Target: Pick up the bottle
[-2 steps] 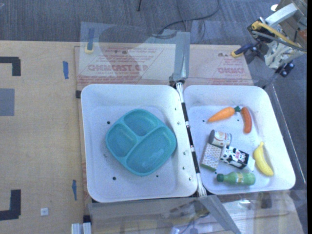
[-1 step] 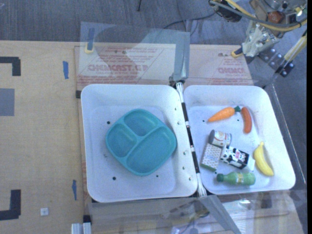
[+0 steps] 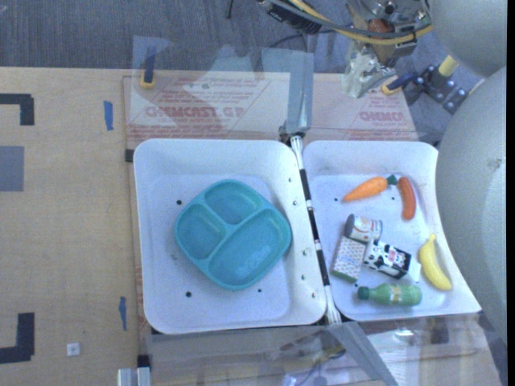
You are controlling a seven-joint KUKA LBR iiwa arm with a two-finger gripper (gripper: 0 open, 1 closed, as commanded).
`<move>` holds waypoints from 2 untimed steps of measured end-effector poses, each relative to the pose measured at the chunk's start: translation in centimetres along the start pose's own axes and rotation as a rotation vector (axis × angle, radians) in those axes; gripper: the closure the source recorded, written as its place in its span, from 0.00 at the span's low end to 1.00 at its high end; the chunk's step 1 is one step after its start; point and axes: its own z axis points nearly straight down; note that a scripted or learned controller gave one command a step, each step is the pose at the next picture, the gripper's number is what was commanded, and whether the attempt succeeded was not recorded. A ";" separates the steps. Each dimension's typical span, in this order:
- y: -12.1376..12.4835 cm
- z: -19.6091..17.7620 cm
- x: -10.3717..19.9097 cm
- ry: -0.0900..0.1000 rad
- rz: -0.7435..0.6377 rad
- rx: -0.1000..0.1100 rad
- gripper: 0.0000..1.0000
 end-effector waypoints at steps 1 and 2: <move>-4.5 0.0 1.6 0.000 -0.005 -0.001 1.00; -8.7 2.3 3.1 0.000 -0.031 -0.001 1.00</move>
